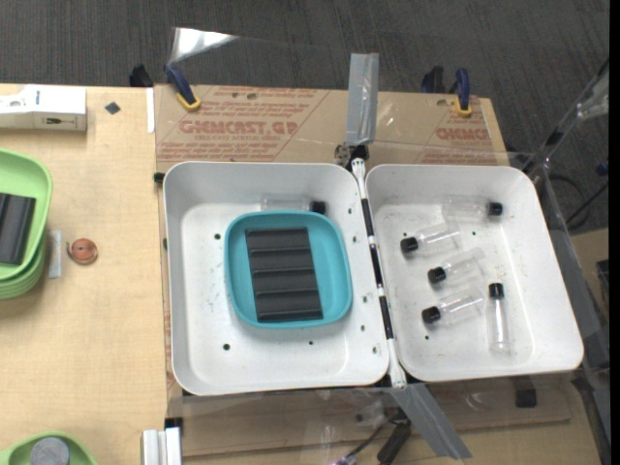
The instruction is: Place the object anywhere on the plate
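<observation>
- Dark carpet lies behind a wooden bench (97, 356) bearing two white bins.
- Left bin (194, 356) holds a teal plate (334, 260) with a black ridged insert (283, 274).
- Right bin (542, 347) holds clear black-capped vials (453, 274), apparently five, well apart from the plate.
- No claw state can be told.

Setting: laboratory or robotics test cell
Surface (97, 356): pale wood top, cardboard sheet (329, 124) held by spring clamps (181, 87)
Bins: two shallow white bins (184, 289) side by side, joined along a centre seam
Labware: clear vials with black caps (433, 239) lying loose in the right bin (542, 260)
Fixture: teal plate (334, 260) carrying a black ribbed insert
Floor: dark grey carpet (291, 17)
</observation>
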You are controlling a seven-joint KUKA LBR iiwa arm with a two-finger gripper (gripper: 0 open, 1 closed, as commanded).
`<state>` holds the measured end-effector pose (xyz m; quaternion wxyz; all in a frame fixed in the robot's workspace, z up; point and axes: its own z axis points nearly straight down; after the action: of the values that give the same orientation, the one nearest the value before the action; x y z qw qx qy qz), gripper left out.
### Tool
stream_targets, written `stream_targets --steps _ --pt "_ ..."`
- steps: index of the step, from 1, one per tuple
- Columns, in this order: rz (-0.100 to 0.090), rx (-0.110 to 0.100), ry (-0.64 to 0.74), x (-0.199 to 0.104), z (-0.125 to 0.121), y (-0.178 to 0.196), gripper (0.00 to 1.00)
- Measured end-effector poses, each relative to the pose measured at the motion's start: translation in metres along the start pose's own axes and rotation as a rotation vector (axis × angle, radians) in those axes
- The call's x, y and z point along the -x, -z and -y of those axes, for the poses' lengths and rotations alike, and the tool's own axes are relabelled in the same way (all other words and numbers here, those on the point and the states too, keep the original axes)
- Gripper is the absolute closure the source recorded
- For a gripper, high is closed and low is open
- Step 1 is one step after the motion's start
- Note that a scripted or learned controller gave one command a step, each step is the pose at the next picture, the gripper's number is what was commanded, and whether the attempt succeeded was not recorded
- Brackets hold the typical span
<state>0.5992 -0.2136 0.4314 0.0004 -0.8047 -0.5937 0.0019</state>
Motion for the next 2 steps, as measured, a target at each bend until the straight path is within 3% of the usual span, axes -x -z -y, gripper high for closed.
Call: stream_targets --steps 2 --pt "0.0 0.0 0.0 0.0 0.0 0.0 0.0"
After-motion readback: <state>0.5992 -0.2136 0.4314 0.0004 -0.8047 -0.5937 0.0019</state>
